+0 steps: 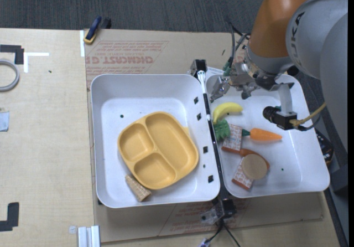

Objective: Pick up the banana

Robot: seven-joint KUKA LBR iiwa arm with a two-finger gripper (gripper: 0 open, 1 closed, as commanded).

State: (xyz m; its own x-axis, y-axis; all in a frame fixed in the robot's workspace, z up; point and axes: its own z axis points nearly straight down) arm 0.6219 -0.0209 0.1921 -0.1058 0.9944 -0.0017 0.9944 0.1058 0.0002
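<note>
Banana [227, 110] lies in right bin [310, 176], upper-left corner, close to the dividing wall, free of any grip; green item [222, 129] just below it, carrot [266, 135] to its right. Pincer [232, 86] hovers just above banana; whether open or closed, cannot tell. Judged step: approach, pre-grasp. Next: lower and straddle the fruit across its narrow width.

Wooden counter [44, 146] carrying cardboard sheet [127, 55], two white bins [105, 146] lying side by side, blue clip [93, 29] resting at cardboard's edge
</note>
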